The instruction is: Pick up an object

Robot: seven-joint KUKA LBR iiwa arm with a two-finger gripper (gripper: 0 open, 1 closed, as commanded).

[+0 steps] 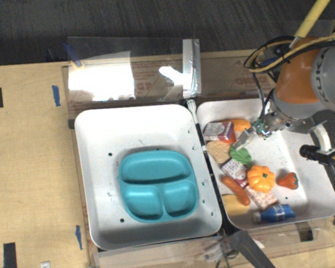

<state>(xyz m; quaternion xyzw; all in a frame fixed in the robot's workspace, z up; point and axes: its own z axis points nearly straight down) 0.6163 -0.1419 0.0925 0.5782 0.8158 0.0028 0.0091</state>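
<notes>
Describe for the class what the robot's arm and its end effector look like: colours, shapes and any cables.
The arm is rounded and grey, with a broad orange band above the wrist. Yellow and dark cables loop beside that band. The end effector is small, metallic grey and dark, with a touch of green near its tip. A black-and-white fitting sits below the arm.

Arm (309, 83) bent low, pincer (250, 134) angled leftward

Print on the snack packets (233, 169) seems too blurred to read.
</notes>
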